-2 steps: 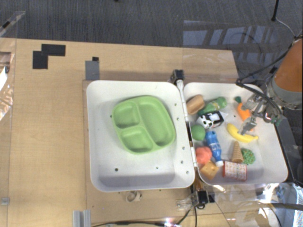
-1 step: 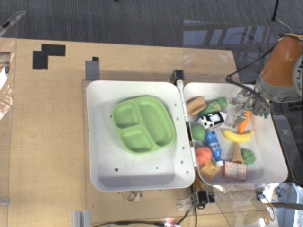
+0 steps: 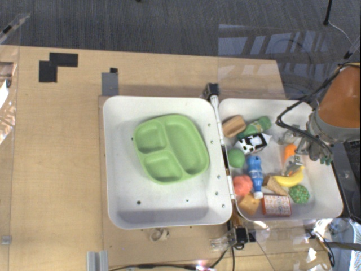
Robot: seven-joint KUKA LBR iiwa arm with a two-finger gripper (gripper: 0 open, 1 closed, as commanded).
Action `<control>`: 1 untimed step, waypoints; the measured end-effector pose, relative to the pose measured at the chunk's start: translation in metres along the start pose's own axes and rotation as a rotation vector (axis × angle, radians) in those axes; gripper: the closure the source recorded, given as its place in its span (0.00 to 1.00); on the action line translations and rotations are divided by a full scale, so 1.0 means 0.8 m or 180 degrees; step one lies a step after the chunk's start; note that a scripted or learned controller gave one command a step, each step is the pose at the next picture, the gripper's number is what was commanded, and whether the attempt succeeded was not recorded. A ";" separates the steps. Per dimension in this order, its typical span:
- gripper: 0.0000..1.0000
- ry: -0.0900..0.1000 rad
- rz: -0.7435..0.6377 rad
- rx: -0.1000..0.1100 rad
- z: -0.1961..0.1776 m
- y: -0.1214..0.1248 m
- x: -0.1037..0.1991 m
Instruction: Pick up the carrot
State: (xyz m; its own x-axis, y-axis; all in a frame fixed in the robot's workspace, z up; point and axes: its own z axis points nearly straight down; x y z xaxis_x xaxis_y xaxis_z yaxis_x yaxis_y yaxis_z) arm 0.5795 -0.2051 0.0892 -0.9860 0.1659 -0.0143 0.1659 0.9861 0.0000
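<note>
The carrot (image 3: pixel 289 151) lies in the right bin (image 3: pixel 333 193) of the 2, a small orange piece toward that bin's far right side, just above the banana (image 3: pixel 290 178) and well clear of the green divided plate (image 3: pixel 171 147) in the left bin (image 3: pixel 118 168). The arm's hand (image 3: pixel 298 158) sits low over that same corner, just beside the carrot and apparently touching or nearly touching it. Whether it is spread, closed, or clamped on anything cannot be told from this slant; the metal parts blur together against the white floor.

The step in hand looks like the final descent and closing on the carrot. To do it well, the hand should be centred over the carrot's middle rather than its tip, and turned so it closes across the carrot's narrow width. The banana lies just beside the target, and a broccoli piece (image 3: pixel 299 193) sits a little lower, so a path straight down is safer than any sideways sweep, which would likely nudge the banana into the grasp. The carrot is probably smooth, tapered plastic, so a grip near the thick end should hold better. The bin wall is near on the right; the wrist should stay inboard of it. Lifting should wait until the carrot is plainly gripped.
</note>
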 end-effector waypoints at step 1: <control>1.00 -0.0043 -0.0014 0.0003 -0.018 0.002 -0.006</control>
State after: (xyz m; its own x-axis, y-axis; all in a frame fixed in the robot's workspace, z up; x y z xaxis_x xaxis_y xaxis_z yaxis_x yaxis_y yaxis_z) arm 0.5843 -0.2044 0.1037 -0.9865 0.1615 -0.0279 0.1616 0.9869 -0.0009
